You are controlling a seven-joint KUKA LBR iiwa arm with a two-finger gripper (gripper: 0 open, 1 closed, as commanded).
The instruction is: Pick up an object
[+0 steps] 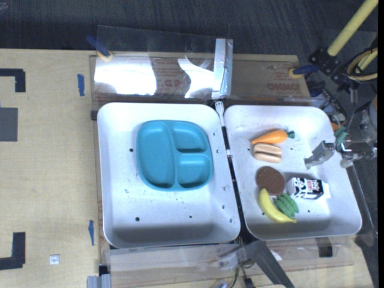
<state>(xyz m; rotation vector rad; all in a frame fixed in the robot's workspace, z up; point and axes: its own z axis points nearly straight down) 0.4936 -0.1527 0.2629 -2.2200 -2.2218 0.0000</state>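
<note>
Here the two white bins are sitting side by side on the bench, the left bin (120,215) carrying a blue divided tray (175,155) laid flat near its middle, apparently as a place for sorted pieces to go. The right bin (345,218) is serving as the supply: all the toy food is lying loose in its left and middle part, so anything there could be the object to pick up. Going down in size, a yellow banana (270,207) is curving along the near side with a green leafy piece (288,204) touching it; a hot dog (268,153) is lying just below an orange carrot (271,137), the two touching; a brown round cookie (270,179) is resting between the hot dog and the banana; and a small black-and-white carton (308,188) is lying just right of the cookie. The gripper (316,155) is hanging over the right side of this bin, above and near the carton; whether its fingers are wide or narrow cannot be told, and nothing is visibly between them.
</note>
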